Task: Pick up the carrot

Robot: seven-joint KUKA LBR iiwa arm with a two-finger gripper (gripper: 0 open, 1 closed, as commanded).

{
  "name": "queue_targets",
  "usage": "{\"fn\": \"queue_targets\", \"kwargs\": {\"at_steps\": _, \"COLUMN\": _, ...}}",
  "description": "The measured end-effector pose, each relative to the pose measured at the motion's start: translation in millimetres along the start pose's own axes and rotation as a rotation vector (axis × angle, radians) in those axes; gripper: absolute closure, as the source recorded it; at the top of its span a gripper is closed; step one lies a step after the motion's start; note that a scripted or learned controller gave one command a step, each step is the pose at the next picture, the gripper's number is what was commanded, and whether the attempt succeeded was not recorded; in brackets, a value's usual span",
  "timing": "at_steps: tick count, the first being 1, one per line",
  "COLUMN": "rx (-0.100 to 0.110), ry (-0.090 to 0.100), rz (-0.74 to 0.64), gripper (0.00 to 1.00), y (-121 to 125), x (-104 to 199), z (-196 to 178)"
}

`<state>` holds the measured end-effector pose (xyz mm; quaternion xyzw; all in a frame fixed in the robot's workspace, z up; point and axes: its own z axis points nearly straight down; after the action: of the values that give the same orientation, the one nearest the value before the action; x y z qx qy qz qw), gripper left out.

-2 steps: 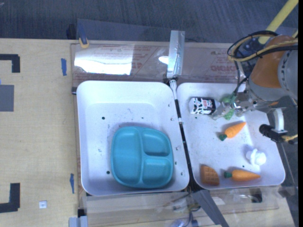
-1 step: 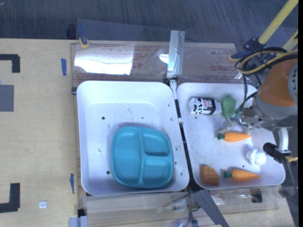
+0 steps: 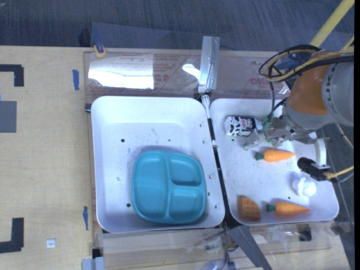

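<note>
Though its print's unreadable, cow-patterned carton (image 3: 241, 125) lies near carrot (image 3: 274, 156), right bin (image 3: 326, 210).

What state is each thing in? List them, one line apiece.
Upper orange carrot with green top: lying flat in the right white bin, just below the gripper, not gripped.
Lower orange carrot: lying flat near the bin's front edge.
Black-and-white cow-patterned carton: on its side.
Brown waffle-like piece: lying flat.
Teal divided plate: right side up in the left white bin.
</note>
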<state>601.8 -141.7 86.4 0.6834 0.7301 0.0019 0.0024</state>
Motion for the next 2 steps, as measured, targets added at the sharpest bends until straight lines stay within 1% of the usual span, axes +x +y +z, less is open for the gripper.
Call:
{"fn": "queue_targets", "kwargs": {"at_steps": 1, "rx": -0.001, "ry": -0.001, "rz": 0.190, "gripper": 0.00, "y": 36, "x": 14, "z": -67}}
{"fn": "queue_targets", "kwargs": {"at_steps": 2, "rx": 0.004, "ry": 0.000, "rz": 0.286, "gripper": 0.00, "y": -31, "x": -2, "z": 0}}
